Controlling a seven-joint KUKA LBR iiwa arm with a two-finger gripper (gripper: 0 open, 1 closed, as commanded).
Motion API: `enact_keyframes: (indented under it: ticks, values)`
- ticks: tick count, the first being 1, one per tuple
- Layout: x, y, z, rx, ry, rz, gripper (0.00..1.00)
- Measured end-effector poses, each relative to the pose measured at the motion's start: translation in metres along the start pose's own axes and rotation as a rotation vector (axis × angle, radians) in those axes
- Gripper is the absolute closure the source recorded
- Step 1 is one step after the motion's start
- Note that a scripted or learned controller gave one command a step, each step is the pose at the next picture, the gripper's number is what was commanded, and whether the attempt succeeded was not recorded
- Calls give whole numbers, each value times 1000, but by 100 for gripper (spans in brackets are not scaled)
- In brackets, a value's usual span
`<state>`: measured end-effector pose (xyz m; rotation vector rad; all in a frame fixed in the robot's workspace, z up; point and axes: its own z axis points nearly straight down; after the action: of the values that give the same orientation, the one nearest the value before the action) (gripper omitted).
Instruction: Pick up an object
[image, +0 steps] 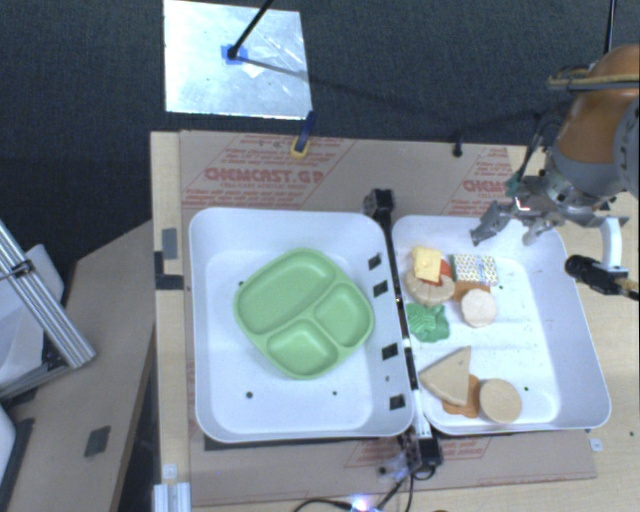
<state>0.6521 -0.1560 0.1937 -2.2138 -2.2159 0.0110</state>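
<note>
1. Two fingers of the gripper (514, 224) are spread wide apart with nothing between them, above the far edge of the right bin (575, 330).
2. Grey arm (600, 130) enters from the right.
3. Near that bin's far-left corner: yellow cheese block (428, 264) on a round cracker (430, 291), patterned block (475, 268), pale round piece (479, 307), green leafy piece (428, 322).
4. Near edge: bread wedge (449, 374), round biscuit (500, 400).
5. Left bin (215, 330) carries a green divided plate (303, 313).
</note>
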Motion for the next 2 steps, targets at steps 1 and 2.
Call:
enact_keyframes:
  ticks: [1,2]
  values:
    - [0,3,-9,-13,-2,-2,0]
    - [1,8,53,-9,-2,-5,0]
